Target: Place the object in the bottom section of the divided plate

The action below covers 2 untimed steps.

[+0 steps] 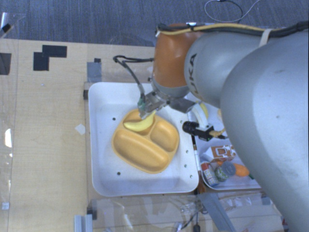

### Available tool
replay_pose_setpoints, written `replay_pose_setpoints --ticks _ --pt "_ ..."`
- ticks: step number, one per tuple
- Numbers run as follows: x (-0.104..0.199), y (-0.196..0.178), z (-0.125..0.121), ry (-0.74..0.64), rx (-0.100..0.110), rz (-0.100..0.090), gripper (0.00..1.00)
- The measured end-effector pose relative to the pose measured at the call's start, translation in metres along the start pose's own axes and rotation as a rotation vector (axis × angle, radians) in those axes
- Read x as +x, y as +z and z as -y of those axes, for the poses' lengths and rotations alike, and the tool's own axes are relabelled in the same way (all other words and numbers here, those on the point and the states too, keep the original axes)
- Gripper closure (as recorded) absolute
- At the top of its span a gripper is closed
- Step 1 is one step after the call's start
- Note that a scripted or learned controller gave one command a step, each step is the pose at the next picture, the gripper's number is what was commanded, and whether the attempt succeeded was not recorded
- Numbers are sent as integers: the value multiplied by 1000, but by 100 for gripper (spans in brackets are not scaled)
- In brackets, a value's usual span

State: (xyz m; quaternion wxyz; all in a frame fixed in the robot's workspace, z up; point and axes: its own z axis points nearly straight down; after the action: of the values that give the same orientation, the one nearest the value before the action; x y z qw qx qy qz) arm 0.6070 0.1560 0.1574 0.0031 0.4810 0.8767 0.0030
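Observation:
A yellow divided plate (145,146) lies in the left white bin (104,144), with two small sections at its top and one long section along its bottom. A yellow banana (137,124) rests across the top-left section, its right end lifted toward my gripper (146,109). The gripper comes down from the orange-banded wrist (174,57) and is shut on that raised end of the banana. The long bottom section and the top-right section hold nothing.
The right bin (205,180) is mostly hidden under my arm. In it lie a white and orange packet (222,152), a small round can (221,173), an orange object (240,169) and a pale yellow piece (200,111). Bare bin floor surrounds the plate.

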Motion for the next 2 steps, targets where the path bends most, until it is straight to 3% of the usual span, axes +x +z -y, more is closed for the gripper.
replay_pose_setpoints --ticks 1,2 --pt "-25 -51 59 113 4 -1 100" --pt "-52 -27 56 272 6 -1 100"
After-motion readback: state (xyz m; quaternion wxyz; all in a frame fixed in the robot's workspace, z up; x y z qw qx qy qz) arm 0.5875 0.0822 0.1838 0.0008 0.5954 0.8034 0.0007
